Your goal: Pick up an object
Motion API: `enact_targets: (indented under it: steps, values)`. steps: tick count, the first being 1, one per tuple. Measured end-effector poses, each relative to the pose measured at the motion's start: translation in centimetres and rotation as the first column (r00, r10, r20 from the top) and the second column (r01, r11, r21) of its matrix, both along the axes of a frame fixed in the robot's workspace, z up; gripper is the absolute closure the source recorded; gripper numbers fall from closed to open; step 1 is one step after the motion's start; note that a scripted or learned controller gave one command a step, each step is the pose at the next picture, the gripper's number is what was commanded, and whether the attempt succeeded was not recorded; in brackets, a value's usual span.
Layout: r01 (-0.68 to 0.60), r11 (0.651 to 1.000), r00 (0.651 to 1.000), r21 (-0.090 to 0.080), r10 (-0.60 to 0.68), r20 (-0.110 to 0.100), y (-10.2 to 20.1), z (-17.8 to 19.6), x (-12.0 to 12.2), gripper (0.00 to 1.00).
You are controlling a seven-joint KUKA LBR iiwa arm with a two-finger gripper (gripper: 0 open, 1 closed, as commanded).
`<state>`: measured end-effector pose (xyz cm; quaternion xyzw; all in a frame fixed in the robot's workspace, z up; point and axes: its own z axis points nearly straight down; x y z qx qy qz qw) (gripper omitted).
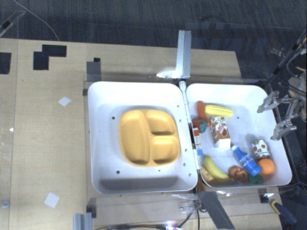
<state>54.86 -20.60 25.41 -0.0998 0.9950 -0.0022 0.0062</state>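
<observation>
The metal 2-finger gripper point(279, 113) hangs open and holds nothing at the right white bin's point(244, 94) edge. Nothing is picked; candidates (a yellow plastic corn cob point(219, 110), a red-white carton point(219, 132)) lie inside.

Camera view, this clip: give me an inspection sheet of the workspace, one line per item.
Surface: pale wooden bench bearing two white bins side by side.
Job's things: right bin holds a corn cob, a small carton, a banana, a blue bottle, an orange and a spotted can, mostly crowded along its near and left sides.
Clutter: left bin holds a yellow divided tray.
Grippers: gripper at the right bin's right rim, holding nothing; jaws' state unclear.
Cables: thin wires at the bench's near edge and top left.
Surroundings: dark carpet beyond the bench.
</observation>
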Motion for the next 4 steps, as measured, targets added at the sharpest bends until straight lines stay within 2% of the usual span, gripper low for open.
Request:
enact_targets:
  steps: [1, 2, 3, 4]
  values:
    - [0.222, 0.975, 0.975, 0.006, -0.222, -0.006, 0.4, -5.3, 11.2, 0.0]
    - [0.424, 0.906, 0.906, 0.006, -0.424, -0.003, 0.2, -10.0, 12.0, 0.0]
    - [0.799, 0.601, 0.601, 0.011, -0.799, -0.005, 4.6, -14.5, 10.2, 0.0]
    - [0.795, 0.607, 0.607, 0.015, -0.795, 0.001, 4.6, -13.2, 10.4, 1.0]
